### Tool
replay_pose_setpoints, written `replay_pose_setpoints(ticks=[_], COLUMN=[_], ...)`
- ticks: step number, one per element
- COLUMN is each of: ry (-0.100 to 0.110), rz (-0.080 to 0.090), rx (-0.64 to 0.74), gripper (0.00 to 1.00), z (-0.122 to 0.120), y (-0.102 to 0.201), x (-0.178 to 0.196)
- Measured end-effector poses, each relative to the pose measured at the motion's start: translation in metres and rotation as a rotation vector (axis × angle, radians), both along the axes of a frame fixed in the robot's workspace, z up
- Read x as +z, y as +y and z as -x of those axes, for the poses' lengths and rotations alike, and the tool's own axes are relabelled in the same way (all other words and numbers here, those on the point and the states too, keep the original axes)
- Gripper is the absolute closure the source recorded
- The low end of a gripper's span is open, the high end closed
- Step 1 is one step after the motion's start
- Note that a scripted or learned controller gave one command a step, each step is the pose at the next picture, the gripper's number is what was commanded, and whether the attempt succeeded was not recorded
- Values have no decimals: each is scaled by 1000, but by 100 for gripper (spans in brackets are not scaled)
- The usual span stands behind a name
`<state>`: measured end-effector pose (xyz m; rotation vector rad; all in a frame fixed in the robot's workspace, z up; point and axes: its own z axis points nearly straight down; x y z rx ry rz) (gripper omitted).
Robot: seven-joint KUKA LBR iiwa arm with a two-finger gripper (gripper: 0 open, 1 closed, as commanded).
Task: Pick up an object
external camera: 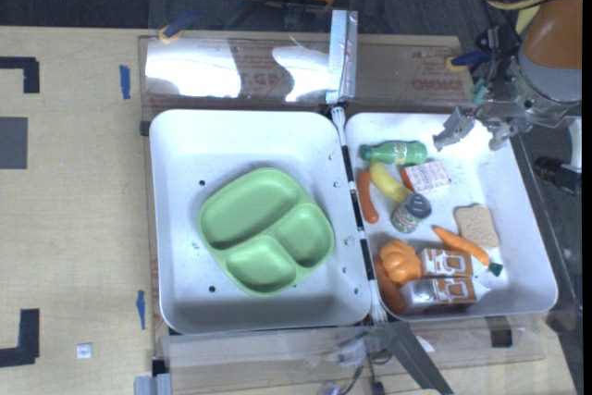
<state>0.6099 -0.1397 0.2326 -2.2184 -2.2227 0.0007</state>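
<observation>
Sitting in the left bin (176, 162) is a green divided plate (265, 229). In the right bin (527, 227), the green bottle (394, 152) lies near the top, banana (388, 182) just below it. Right of the bottle and apart from it, the gripper (474, 132) hangs with fingers spread, nothing between them.

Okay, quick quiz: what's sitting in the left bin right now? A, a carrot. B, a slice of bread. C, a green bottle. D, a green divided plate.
D: the green divided plate lies alone in the left bin, while the carrot, bread and bottle are in the right bin.
</observation>
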Motion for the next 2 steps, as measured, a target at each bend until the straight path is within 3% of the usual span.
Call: replay_pose_setpoints(ticks=[1, 2], ry=[0, -29], rz=[0, 2], rx=[0, -36], gripper=[0, 0], z=[0, -49], y=[0, 0], x=[0, -119])
